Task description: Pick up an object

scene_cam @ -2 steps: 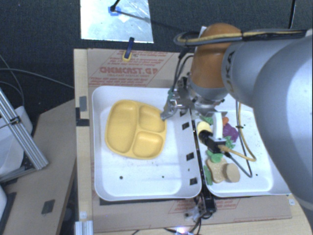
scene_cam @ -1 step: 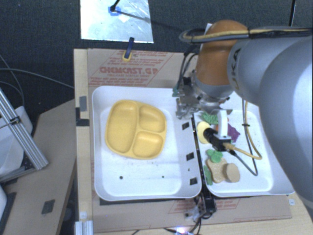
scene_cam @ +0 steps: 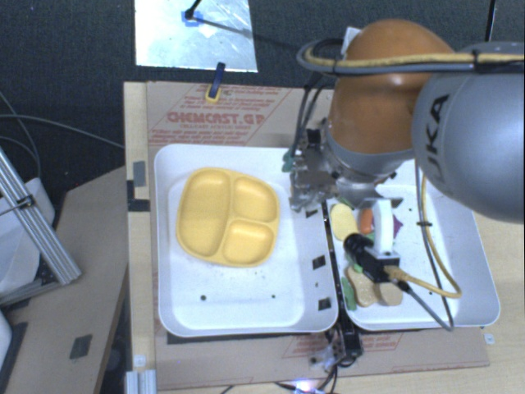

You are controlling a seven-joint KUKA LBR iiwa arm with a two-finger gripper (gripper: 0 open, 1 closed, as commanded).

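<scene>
The tool (scene_cam: 354, 197) hangs over the left side of the right bin (scene_cam: 469, 279); whether it is open or shut cannot be told (the wrist hides it). Just nearward of it lies a yellow oval piece (scene_cam: 342, 219), its long axis running near to far, with an orange piece (scene_cam: 367, 218) close beside it.

Left bin (scene_cam: 238, 298) front bare — yellow plate (scene_cam: 227, 217) fills middle; right bin (scene_cam: 472, 261) cluttered.
</scene>
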